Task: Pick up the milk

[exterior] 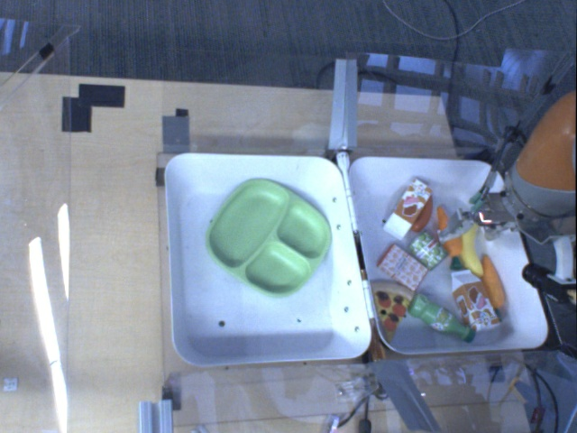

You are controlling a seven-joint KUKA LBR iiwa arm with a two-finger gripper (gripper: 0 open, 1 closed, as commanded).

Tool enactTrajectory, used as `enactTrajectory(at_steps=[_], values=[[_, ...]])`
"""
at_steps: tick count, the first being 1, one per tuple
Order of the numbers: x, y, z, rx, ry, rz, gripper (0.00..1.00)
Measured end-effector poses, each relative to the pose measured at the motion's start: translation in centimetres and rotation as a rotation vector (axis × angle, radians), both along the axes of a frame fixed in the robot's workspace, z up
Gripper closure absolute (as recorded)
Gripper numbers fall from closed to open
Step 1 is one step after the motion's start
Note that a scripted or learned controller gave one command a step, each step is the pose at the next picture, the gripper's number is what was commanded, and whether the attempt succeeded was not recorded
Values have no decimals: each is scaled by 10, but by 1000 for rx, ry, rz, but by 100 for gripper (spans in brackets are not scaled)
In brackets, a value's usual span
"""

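Nearest the camera, the left white bin [189, 332] holds a green divided plate [269, 234] near its middle. To its right, the second bin [532, 336] is crowded with toy food: a pizza slice [390, 304], a green bottle [440, 318], a patterned box [400, 266], and the milk carton [411, 207] lying tilted in the upper left part. Farther right sit a banana [470, 251], a carrot [493, 281] and another carton [474, 301]. At the right edge the gripper [482, 215] hovers above the bin's upper right area; whether its jaws are spread or closed cannot be told.
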State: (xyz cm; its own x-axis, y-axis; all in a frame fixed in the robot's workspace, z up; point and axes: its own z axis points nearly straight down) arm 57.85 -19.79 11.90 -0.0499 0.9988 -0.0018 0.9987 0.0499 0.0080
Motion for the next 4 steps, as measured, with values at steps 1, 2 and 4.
enactTrajectory(at_steps=[1,2,4], values=[[-84,16,-20,2,4,-22,0],[-82,16,-9,1,-2,-22,100],[-69,68,93,0,-3,3,100]])
